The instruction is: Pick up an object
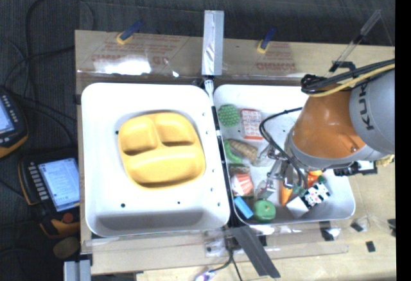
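- Several small objects crowd the right bin, near side: a green round piece, a blue piece.
- Claw hangs low among them; grip state, I cannot tell.
- Risk: crowding may make it slip or catch two.
- Farther left, yellow tray.

Tray in left bin — clutter in right bin.

two shallow white bins sit side by side, the left bin and the right bin. the left one holds one yellow divided tray. the right one holds a jumble: one green ball, one green studded ball, one blue piece, one orange piece, one black-and-white block, the rest too crowded to count.
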You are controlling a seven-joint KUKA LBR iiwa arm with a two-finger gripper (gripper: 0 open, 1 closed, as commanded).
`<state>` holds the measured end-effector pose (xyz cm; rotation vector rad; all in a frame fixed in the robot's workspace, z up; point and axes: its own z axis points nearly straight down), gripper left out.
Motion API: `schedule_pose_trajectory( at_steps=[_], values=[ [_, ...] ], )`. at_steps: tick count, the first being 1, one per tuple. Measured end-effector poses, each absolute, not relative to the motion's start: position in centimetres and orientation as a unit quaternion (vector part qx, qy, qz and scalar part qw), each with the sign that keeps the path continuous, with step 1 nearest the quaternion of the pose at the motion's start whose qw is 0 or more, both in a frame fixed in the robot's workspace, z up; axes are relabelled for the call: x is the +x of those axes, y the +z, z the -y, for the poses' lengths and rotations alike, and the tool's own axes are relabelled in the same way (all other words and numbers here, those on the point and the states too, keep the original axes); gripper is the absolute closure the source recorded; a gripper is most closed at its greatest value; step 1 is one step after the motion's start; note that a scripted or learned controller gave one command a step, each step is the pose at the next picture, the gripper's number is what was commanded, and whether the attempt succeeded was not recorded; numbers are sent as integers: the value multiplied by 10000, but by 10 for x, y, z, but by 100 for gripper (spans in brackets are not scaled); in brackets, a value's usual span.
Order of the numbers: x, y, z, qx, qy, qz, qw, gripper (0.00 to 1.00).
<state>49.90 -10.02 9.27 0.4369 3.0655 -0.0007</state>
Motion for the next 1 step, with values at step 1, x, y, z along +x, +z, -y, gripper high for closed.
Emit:
schedule_pose_trajectory(
  at_steps=[1],
  values=[
    [533,88,116,-1366,-1,-9906,27,0]
  ],
)
